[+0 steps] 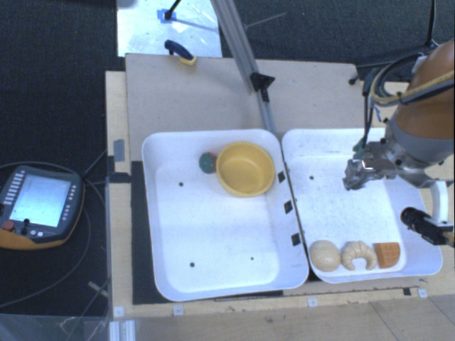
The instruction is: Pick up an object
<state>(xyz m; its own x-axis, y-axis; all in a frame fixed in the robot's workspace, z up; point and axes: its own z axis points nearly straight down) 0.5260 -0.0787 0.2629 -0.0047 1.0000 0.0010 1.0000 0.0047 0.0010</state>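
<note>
My gripper (355, 175) hangs over the upper middle of the right bin (321, 203), reaching in from the right. I see nothing between its fingers. Along that bin's front edge lie three things in a row: a pale round bun (325, 255), a croissant (360, 255) and an orange-brown block (387, 254). The gripper is well above and behind them. In the left bin (206, 247), near the back, rests a yellow bowl (245, 169) with a small dark green ball (207, 163) touching its left side.
A metal pole (242, 45) slants down to the bench behind the bins. A control pendant (37, 206) lies on the floor at the left. A black-and-yellow clamp (179, 51) sits at the bench's back edge. Black cable parts (424, 226) hang by the right bin's right side.
</note>
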